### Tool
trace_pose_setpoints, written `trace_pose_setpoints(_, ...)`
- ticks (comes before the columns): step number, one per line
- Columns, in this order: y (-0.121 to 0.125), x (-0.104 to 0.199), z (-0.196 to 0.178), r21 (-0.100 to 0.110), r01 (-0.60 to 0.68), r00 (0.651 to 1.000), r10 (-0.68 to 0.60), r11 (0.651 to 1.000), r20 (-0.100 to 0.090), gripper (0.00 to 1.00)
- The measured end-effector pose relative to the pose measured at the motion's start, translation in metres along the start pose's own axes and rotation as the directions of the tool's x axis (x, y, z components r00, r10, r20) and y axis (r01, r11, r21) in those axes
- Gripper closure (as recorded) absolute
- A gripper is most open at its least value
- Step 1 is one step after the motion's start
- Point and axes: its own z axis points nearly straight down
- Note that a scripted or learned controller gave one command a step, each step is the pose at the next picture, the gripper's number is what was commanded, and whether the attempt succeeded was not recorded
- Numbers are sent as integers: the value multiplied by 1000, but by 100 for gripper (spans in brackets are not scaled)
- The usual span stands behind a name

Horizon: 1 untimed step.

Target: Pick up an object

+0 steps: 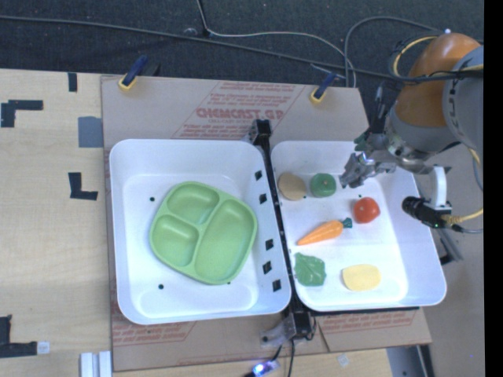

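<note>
Two white bins are seen side by side on a cardboard sheet (236, 104) clamped to the bench. In the left bin (126, 163) a green divided plate (204, 232) is laid flat, near the middle. In the right bin (416, 277) six toy foods are spread: a tan round piece (291, 186) at the upper left, a green round piece (321, 184) just beside it, a tomato (365, 210) further right, a carrot (322, 232) slanted across the middle, a leafy green piece (310, 270) at the lower left, and a yellow piece (361, 277) at the lower right. The arm (436, 93) is seen reaching in from the right, and the gripper (354, 169) is held over the upper part of the right bin, just right of the green round piece and above the tomato. Nothing is seen between its fingers; how far they are parted cannot be told.
</note>
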Motion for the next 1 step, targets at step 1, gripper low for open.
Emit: trace_pose_setpoints(1,1,-2,-64,-3,0,1000,0,1000,1,100)
